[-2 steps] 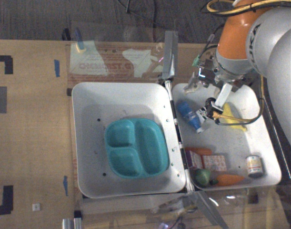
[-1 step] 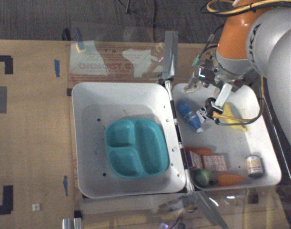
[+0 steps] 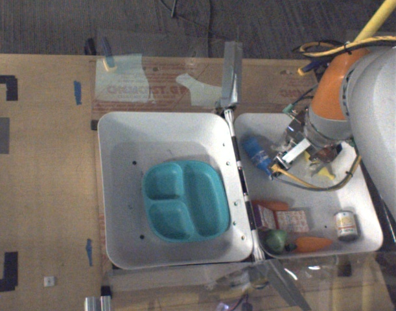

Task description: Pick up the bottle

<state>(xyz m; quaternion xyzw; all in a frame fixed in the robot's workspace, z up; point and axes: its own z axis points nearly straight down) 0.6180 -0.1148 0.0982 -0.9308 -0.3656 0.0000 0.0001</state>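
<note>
Tool poised beside the bottle in the right bin.
The blue plastic bottle [image 3: 256,154] lies just left of the tool [image 3: 290,157], long axis slanting toward it; its grip state cannot be told.

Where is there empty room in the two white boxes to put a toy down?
The left bin has bare floor all round the teal tray, widest along its far side. The right bin is crowded: blue bottle and tool at the back, can, carrot and box in front.
</note>
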